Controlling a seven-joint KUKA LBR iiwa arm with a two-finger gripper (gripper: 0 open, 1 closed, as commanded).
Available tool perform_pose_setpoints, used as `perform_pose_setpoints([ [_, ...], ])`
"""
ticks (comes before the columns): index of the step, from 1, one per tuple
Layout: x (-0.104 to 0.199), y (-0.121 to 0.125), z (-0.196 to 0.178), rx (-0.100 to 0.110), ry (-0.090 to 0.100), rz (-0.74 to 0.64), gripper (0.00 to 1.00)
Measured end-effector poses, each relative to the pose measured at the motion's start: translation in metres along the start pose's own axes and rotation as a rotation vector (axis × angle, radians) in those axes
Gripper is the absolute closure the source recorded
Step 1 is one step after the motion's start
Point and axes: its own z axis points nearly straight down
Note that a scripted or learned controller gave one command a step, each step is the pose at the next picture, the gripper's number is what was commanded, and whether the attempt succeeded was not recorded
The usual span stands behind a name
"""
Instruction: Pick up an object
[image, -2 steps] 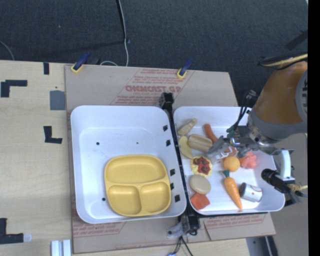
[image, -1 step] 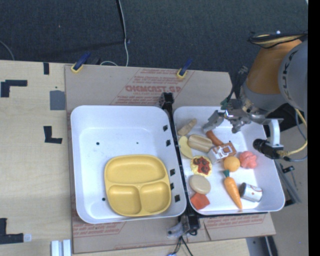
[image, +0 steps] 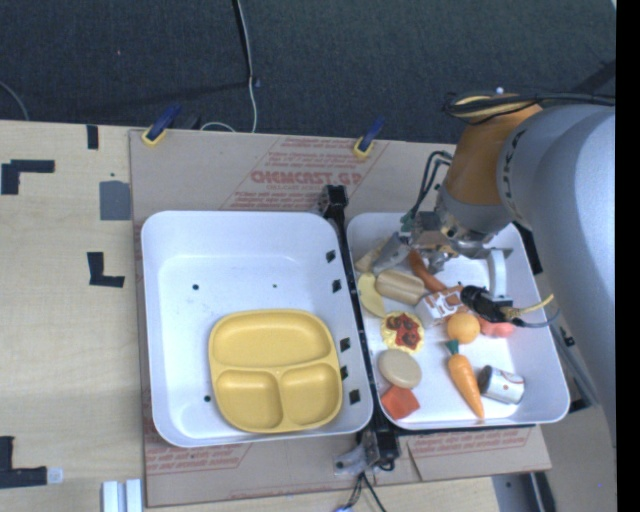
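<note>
My gripper (image: 425, 248) hangs low over the back left part of the right bin (image: 545, 350), reaching in from the right. Just below it lie a red sausage-like piece (image: 425, 270) and a tan bread roll (image: 400, 287). Further toward the front are a small orange (image: 462, 327), a carrot (image: 464, 382), a pizza-like slice (image: 403, 330), a round beige bun (image: 400, 369), a red-orange chunk (image: 400, 403) and a silver can (image: 501, 386). I see nothing lifted out of the bin.
The left bin (image: 180, 260) holds a yellow divided plate (image: 275, 368) at its front. A black divider (image: 345, 290) runs between the two bins. A pale yellow piece (image: 370, 297) rests against the right bin's left wall. A pink item (image: 496, 326) lies beside the orange.
</note>
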Motion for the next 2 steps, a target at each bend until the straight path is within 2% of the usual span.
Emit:
perform_pose_setpoints([
  [1,-0.007,0.017,0.013,0.016,-0.001,0.0,0.0],
  [2,-0.041,0.025,0.021,0.03,0.025,-0.008,0.0],
])
